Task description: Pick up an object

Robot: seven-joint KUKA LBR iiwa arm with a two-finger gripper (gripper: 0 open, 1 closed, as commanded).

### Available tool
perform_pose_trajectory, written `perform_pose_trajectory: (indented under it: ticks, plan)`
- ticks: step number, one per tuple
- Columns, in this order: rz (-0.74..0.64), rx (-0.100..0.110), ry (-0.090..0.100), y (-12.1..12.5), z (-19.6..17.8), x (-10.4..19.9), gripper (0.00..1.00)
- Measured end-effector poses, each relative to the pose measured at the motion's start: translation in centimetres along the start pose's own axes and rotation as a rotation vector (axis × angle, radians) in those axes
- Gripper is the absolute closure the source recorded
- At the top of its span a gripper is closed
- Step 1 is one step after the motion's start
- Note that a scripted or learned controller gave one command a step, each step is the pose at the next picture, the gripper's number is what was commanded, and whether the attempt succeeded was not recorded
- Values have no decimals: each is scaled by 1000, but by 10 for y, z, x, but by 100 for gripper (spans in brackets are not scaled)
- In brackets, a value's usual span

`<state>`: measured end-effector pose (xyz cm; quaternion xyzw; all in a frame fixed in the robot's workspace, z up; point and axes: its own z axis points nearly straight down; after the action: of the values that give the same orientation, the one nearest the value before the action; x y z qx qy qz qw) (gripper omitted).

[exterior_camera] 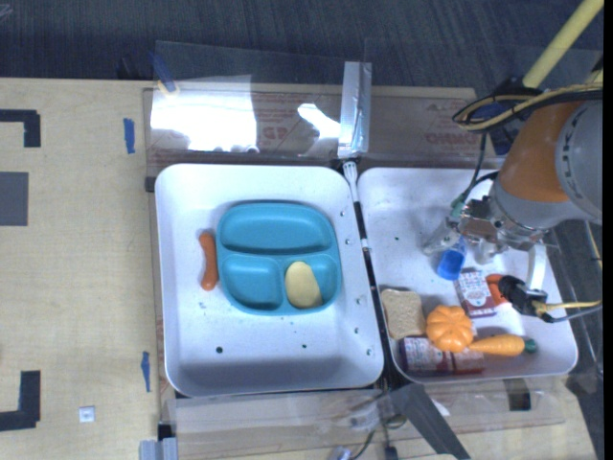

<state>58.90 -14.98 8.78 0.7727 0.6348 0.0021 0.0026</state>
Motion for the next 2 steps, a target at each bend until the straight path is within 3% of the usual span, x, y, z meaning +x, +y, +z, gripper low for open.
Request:
perform_pose_trajectory:
  ticks: [1, 2]
  plan:
    - [2, -4, 0, 1, -11, 0, 100]
    - [-66, 4, 1, 39, -15, 41, 100]
